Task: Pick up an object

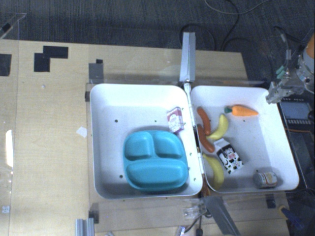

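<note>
My gripper (278, 90) hangs at the far right corner of the right bin (275, 136), just over its rim and right of an orange carrot (243, 111). Nothing shows between it and the bin. In that bin lie a yellow banana (222, 126), two reddish sausages (204, 120) along the left wall, a second banana (215, 168), a black-and-white carton (229, 157) and a grey can (266, 179). The left bin (106, 132) holds a blue divided plate (155, 160) and a small red-and-white packet (174, 119).
A metal post (188, 58) stands behind the seam between the two bins. Cables (236, 4) trail across the dark floor behind the bench. The wooden bench top (44, 141) stretches to the left.
</note>
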`<action>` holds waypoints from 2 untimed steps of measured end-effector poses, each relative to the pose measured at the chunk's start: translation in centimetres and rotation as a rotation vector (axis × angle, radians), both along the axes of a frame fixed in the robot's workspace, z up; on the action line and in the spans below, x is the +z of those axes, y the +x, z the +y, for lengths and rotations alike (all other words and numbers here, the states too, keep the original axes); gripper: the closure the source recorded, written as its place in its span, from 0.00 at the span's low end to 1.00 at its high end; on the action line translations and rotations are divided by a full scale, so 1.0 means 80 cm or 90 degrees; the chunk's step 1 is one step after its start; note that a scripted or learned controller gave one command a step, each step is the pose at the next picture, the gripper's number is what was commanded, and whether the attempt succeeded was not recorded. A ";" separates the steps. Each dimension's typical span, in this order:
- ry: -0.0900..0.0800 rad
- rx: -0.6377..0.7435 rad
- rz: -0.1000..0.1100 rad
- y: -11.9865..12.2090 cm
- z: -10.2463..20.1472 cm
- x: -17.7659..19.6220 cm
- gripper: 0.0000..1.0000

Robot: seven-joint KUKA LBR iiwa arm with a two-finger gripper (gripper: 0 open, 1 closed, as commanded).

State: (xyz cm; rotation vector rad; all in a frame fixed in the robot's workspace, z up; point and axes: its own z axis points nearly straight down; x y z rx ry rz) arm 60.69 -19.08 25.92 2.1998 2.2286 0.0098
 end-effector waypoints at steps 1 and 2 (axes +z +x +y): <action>0.001 -0.043 0.002 -0.014 0.045 0.126 1.00; 0.001 -0.151 0.003 0.009 0.005 0.213 1.00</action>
